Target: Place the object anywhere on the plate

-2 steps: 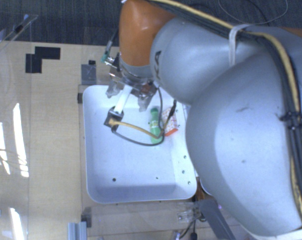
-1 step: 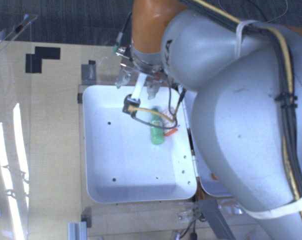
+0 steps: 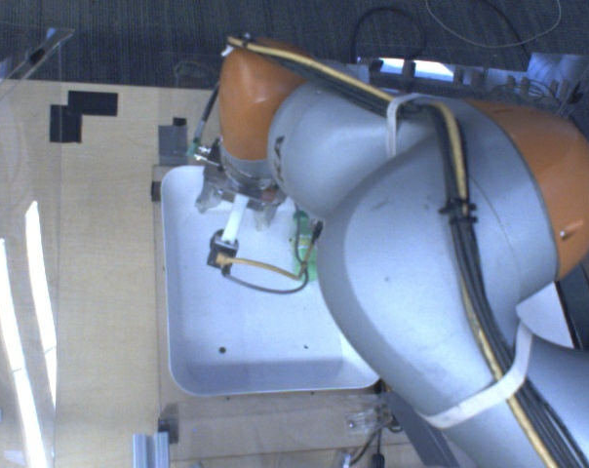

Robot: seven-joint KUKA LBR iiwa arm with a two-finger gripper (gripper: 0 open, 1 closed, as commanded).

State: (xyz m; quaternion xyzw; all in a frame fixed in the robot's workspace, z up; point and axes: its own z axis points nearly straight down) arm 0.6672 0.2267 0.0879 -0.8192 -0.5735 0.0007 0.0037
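Camera view looks down on the hand, which hangs low over one end of a white bin, with the big grey arm spreading across everything behind it. Just beside the hand, on the arm's side, a small green thing lies on the bin floor, half tucked under the arm. I take it for the object, though too little of it shows to be sure. From what peeks out it looks thin and light, probably stiff plastic, not fragile, and likely to skid on the smooth floor if nudged. A pinch across its narrow width, near the middle, seems the safest hold for carrying it to the plate. I see nothing in the hand's grasp, and it touches nothing I can make out. Whether it stands wide or narrow I cannot tell.
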